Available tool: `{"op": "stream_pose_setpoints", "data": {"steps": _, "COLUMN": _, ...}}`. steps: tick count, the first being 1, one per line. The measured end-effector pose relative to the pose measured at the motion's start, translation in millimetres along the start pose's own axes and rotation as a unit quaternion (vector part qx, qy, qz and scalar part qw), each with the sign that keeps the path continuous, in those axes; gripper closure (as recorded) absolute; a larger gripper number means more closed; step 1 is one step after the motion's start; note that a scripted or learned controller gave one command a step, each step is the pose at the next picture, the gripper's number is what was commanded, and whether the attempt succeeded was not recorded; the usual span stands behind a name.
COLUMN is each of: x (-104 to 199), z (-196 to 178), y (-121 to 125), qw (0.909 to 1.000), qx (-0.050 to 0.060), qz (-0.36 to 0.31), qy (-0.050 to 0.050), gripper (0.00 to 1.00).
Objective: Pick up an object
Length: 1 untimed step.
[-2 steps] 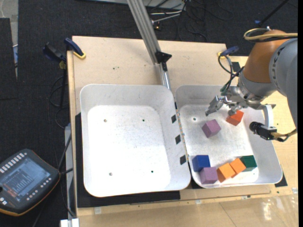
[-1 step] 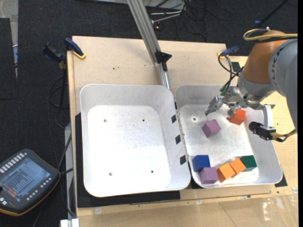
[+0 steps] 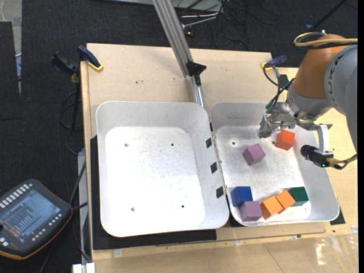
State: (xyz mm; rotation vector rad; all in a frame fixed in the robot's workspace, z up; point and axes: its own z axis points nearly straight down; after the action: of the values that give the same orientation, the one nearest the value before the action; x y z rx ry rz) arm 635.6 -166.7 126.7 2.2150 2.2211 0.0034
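Right now the orange cube [image 3: 285, 140] nearest the gripper [image 3: 267, 128] lies in the right bin [image 3: 227, 117], toward the bin's one o'clock area, tilted on the white floor. The gripper hangs just beside it at its ten o'clock; whether the two touch cannot be told, and nothing shows between the jaws. How far the jaws stand apart cannot be told from this slant either.

At seven o'clock from that cube, near it but apart, rests a purple cube [image 3: 253, 153], also turned at an angle. Well apart, along the bin's six o'clock edge, sits a cluster: a blue cube [image 3: 241, 195], a second purple cube [image 3: 251, 210] just beside it at five o'clock, a second orange cube [image 3: 272, 204] touching that one, and a green cube [image 3: 297, 196] at the cluster's three o'clock end.

The grey arm [image 3: 335, 67], with its orange band, enters from three o'clock. The left bin [image 3: 108, 152] lies at nine o'clock, beside the right one, on the wooden bench [image 3: 136, 67].
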Motion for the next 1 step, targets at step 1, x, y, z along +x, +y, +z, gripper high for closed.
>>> {"op": "stream_pose_setpoints", "data": {"steps": 1, "x": 0.9, "z": -61.0, "y": -5.5, "qw": 1.0, "qx": -0.001, "qz": 0.0, "qy": 0.0, "gripper": 1.0}}
